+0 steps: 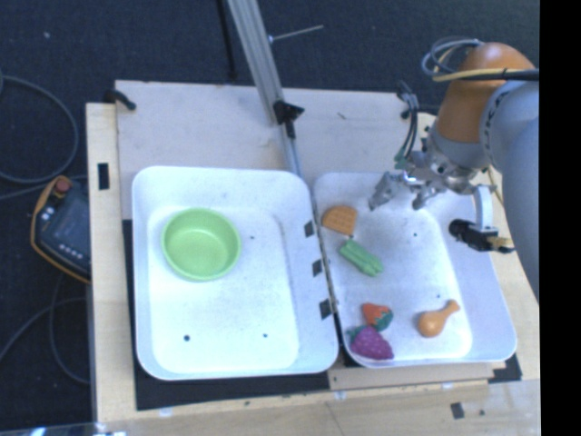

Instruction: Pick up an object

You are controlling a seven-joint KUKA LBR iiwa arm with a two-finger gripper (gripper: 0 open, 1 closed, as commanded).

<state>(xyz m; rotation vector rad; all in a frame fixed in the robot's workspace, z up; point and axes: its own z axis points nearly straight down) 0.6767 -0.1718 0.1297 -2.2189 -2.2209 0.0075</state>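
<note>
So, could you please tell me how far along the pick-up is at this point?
Nothing looks picked yet. The gripper hangs open over the right bin, fingers apart with nothing between them. The bread piece, green vegetable, strawberry, grapes and drumstick all remain there. Descending and grasping are left.

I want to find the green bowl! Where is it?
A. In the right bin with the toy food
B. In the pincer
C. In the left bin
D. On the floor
C: the green bowl sits alone in the left bin, while the toy food lies in the right bin.
</note>
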